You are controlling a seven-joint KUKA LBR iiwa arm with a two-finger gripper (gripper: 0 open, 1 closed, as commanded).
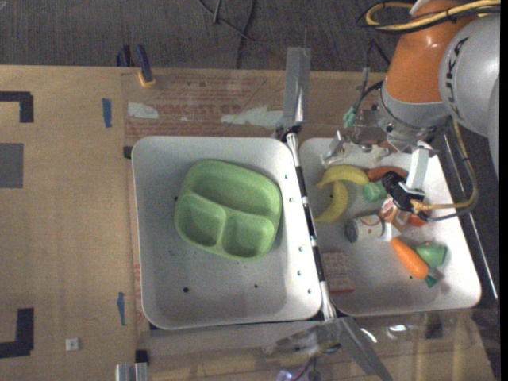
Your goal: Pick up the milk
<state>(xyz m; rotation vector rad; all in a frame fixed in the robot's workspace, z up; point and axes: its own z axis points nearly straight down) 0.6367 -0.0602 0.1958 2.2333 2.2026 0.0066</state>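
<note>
The milk (365,229) is a small white bottle with a grey cap, lying on its side in the middle of the right bin (456,288). It sits just below a yellow banana (340,190). My gripper (355,140) hangs over the bin's far edge, above the banana and about a hand's width beyond the milk. Nothing shows in its grasp. The grey arm with its orange band (421,50) comes in from the upper right.
An orange carrot (409,259) and a green toy piece (432,254) lie right of the milk. A red-orange item (397,213) sits under a black cable part. The left bin (151,236) holds a green divided plate (228,209).
</note>
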